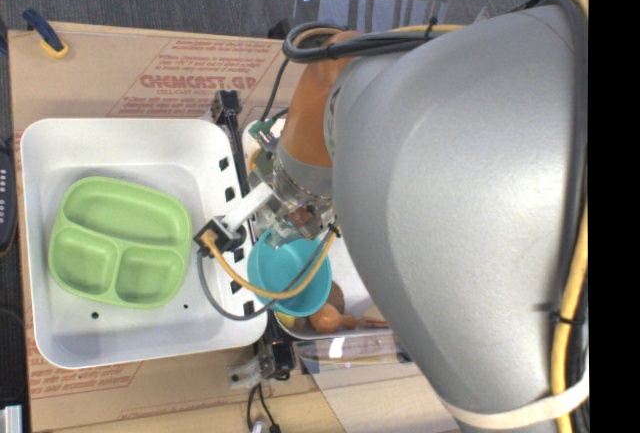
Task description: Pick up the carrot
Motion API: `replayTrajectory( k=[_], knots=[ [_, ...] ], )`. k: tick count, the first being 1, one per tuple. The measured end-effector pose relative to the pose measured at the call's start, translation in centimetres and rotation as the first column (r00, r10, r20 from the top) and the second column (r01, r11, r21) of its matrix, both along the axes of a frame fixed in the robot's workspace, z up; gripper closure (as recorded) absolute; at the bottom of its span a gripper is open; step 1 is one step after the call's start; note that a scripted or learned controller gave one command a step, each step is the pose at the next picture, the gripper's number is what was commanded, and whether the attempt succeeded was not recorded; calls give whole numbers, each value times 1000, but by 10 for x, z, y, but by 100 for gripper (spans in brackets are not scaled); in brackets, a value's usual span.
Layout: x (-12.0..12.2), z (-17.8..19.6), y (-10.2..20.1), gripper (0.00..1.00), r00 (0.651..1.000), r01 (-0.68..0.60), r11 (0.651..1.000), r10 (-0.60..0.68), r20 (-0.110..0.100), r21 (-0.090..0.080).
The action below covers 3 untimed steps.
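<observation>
One orange carrot (335,320) lies at the near edge of the right bin (352,273), just beside a teal bowl (290,273). My claw (297,218) hangs just above that bowl; its grip I cannot tell. Farther left, a green divided plate (122,241) sits in the left bin (50,146).

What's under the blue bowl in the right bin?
An orange-brown piece, maybe the carrot, and something yellow peek out below the blue bowl. The arm covers the rest.

The grey arm (460,201) reaches in from the right, wrist bent downward.
</observation>
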<state>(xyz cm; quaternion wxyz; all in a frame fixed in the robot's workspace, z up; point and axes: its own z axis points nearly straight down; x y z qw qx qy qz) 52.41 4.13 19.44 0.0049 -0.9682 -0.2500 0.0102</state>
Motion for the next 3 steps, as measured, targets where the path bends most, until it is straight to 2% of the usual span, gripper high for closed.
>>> replayTrajectory(
  k=[1,2,3],
  knots=[
    [57,74,19,100,999,32,999,-32,15,-1],
    [-27,-2,10,100,990,-139,990,139,16,2],
    [-49,0,131,100,915,-403,915,403,10,1]
  ],
)
